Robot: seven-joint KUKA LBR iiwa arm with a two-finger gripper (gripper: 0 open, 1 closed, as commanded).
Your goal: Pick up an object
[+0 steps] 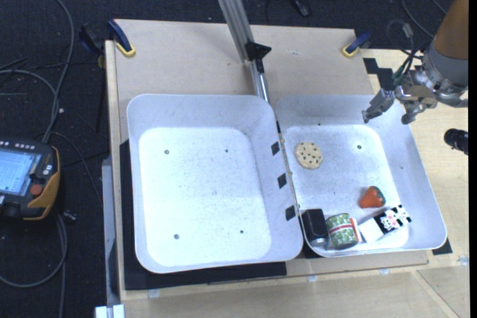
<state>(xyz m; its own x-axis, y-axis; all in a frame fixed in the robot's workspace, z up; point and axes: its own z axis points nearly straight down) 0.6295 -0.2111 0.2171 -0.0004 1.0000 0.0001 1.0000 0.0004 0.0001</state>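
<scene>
The right bin [387, 153] holds a round cookie [308, 155] near its left side. A red strawberry-like piece [372, 197] lies lower right. Along the bin's front sit a black block [314, 223], a green-banded can [343, 230] on its side, and a black-and-white cow-patterned box [389, 221]. My gripper [393, 106] hangs over the bin's far right corner, well away from all of these. Its two fingers are spread apart with nothing between them.
The left bin [201, 182] lies beside the right one. A slanted metal pole [232, 0] runs down to the seam between the bins. Clamps [119, 37] grip the bench's far corners. A handheld pendant [22, 179] rests at the left.
</scene>
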